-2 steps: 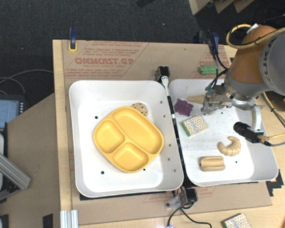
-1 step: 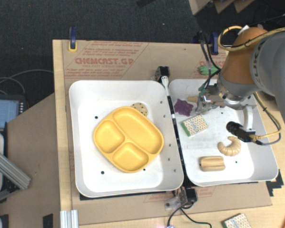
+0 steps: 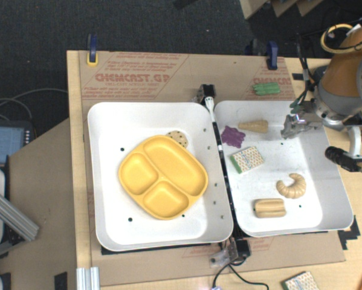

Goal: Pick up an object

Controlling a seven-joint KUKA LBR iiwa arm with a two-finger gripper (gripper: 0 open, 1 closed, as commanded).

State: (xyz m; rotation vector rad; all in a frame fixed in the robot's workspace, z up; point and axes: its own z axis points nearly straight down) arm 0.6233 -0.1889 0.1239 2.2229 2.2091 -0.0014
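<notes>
Dark carpet surrounds the worktop (image 3: 138, 71), a brown board clamped at its far edge. Two white bins sit side by side on it. Left bin (image 3: 102, 162): a yellow divided plate (image 3: 162, 177), with a cookie (image 3: 178, 138) half tucked behind its far rim. Right bin (image 3: 326, 204): loose items spread well apart, which leaves me room around each. These are a purple piece (image 3: 232, 136), a cone-shaped piece (image 3: 254, 125), a patterned green square (image 3: 247, 159), a croissant (image 3: 291, 186) and a bread roll (image 3: 269, 208). A green block (image 3: 266, 89) lies on the board beyond the bin.

My hand (image 3: 294, 125) hangs over the right bin's far right part, near the cone. Nothing sits in it that I can see; how far open, cannot tell. Cone looks the nearest candidate.
</notes>
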